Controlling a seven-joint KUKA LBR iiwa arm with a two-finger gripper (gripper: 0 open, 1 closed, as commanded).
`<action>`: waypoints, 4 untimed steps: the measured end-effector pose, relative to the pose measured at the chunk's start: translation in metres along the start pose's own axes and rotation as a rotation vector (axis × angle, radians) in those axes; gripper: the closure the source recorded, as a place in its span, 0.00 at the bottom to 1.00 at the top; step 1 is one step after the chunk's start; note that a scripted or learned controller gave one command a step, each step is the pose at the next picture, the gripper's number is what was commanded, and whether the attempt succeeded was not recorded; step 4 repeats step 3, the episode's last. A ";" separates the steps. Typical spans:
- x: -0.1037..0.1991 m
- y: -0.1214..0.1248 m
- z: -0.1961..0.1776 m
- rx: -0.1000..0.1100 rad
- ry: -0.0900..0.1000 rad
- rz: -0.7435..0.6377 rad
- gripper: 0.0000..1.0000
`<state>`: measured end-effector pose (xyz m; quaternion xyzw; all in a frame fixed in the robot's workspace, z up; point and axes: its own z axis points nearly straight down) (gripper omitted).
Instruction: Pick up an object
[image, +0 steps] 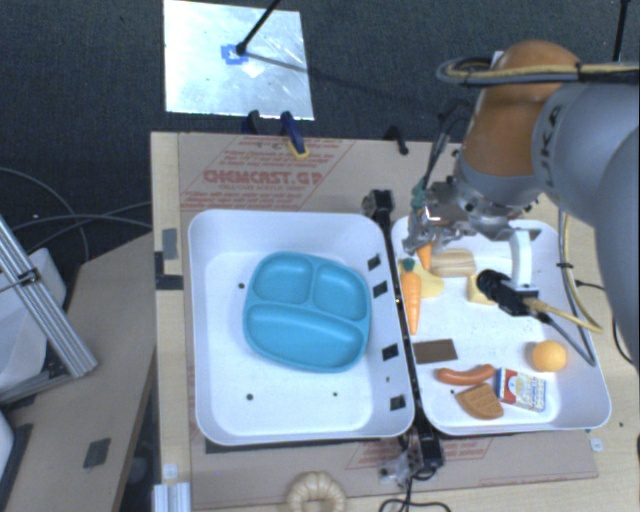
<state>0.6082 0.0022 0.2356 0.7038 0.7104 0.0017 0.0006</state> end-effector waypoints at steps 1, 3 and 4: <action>0.045 0.005 0.010 0.001 0.000 0.001 1.00; 0.095 0.013 0.010 0.003 -0.002 0.009 1.00; 0.095 0.013 0.010 0.003 -0.002 0.009 1.00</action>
